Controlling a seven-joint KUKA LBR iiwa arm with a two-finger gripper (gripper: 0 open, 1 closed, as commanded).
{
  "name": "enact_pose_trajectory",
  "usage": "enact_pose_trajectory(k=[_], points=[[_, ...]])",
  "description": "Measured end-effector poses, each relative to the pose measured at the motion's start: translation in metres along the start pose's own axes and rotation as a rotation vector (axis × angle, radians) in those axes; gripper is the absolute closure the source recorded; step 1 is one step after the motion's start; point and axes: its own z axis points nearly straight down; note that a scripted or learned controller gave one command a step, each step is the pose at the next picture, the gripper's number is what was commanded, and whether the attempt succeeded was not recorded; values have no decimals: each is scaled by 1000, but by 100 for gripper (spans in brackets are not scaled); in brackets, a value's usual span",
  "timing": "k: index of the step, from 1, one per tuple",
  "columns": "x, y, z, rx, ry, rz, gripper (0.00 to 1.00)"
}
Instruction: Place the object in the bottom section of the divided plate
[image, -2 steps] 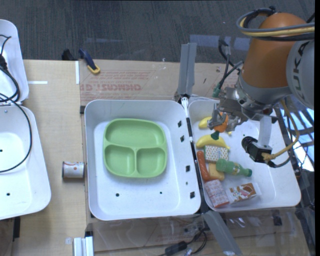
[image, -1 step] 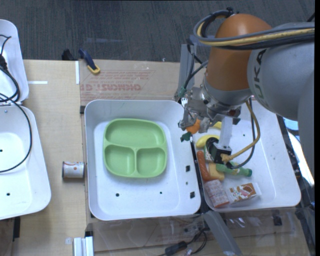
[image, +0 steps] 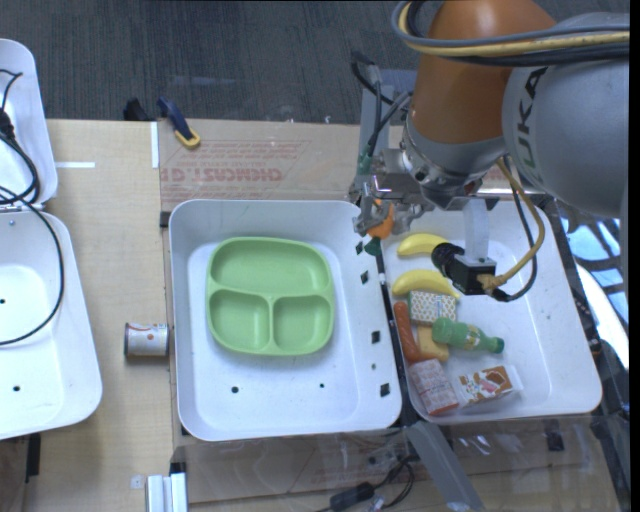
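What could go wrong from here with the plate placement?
1. The hand sits over the wall between the bins with something small and orange at it; a firm hold isn't confirmable, so it may drop short of the green divided plate.
2. The plate has several sections with low ridges; a slight offset could land the item in the wrong one.
3. The right bin's pile is tight: bananas, green bottle.

- Divided plate (image: 270, 295): light green, plain.
- Both bins (image: 290, 405): white.
- Two bananas (image: 422, 245): yellow.
- Bottle (image: 466, 336): green w/ yellow cap.
- Arm (image: 470, 70): grey w/ orange band.
- Bench (image: 110, 160): pale wood grain.
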Motion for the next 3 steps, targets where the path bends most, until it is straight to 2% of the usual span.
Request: enact_pose_trajectory(k=[1,2,3], points=[[0,0,0,0,0,0,0],[0,0,0,0,0,0,0],[-1,1,-8,2,-2,2,100]])
